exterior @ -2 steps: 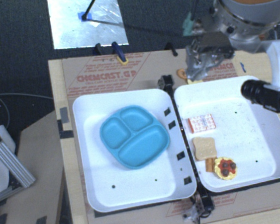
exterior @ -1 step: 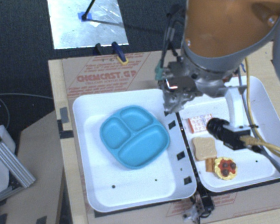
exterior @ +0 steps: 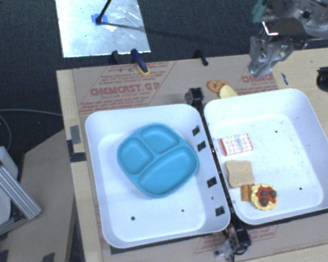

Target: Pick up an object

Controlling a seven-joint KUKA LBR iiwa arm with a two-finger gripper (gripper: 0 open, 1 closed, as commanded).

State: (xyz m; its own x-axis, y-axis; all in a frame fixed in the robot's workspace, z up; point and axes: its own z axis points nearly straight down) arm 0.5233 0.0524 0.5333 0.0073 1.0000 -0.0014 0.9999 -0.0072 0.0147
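My gripper (exterior: 261,64) hangs high above the bench, beyond the far rim of the right bin (exterior: 309,157), with nothing visible in it. Along that bin's left side lie a red-and-white patterned square (exterior: 236,144), a slice of toast (exterior: 239,173), a small brown piece (exterior: 244,193) and a yellow tart with red berries (exterior: 264,196). A blue divided plate (exterior: 156,167) lies in the middle of the left bin (exterior: 113,222).
Behind the bins, on the cardboard, a yellow toy piece (exterior: 227,92) and an orange pretzel-like piece (exterior: 215,85) sit near the divider. A blue and yellow clamp (exterior: 139,62) stands at the back. A shiny metal sheet (exterior: 102,21) lies beyond the bench.
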